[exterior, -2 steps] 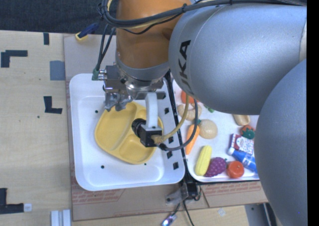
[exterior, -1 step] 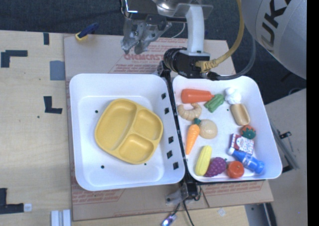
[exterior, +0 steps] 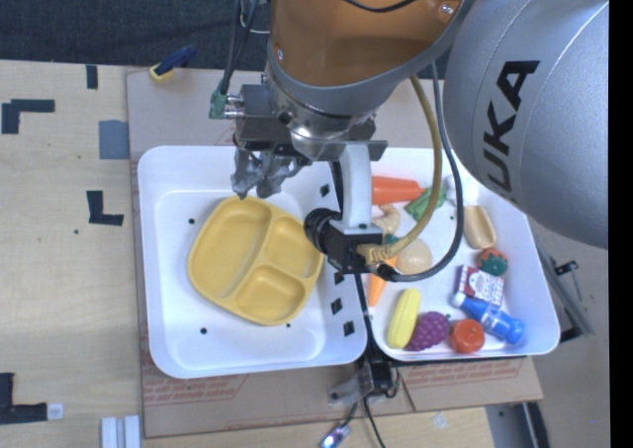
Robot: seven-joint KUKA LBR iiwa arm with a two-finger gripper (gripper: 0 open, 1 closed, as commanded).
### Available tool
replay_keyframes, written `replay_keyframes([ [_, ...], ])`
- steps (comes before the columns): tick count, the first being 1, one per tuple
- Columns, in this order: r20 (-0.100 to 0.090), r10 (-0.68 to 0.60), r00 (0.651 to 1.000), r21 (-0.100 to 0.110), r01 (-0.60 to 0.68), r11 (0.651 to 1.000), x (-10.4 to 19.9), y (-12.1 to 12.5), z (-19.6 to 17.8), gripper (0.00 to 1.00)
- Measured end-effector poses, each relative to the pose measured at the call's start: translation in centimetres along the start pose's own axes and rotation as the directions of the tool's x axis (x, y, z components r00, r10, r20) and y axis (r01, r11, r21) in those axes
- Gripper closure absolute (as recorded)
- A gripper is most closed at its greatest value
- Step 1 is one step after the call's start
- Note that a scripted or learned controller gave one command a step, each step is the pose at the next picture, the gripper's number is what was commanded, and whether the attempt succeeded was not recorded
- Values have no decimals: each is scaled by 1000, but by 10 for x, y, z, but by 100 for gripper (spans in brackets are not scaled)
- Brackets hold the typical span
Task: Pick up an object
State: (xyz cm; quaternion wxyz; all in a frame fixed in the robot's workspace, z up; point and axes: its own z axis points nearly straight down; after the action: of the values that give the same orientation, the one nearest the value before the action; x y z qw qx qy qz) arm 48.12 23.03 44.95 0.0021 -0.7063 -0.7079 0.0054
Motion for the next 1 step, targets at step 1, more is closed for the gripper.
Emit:
replay_keyframes([
  [1,4,1,1000,7,-1,1000,3,1,158,100],
])
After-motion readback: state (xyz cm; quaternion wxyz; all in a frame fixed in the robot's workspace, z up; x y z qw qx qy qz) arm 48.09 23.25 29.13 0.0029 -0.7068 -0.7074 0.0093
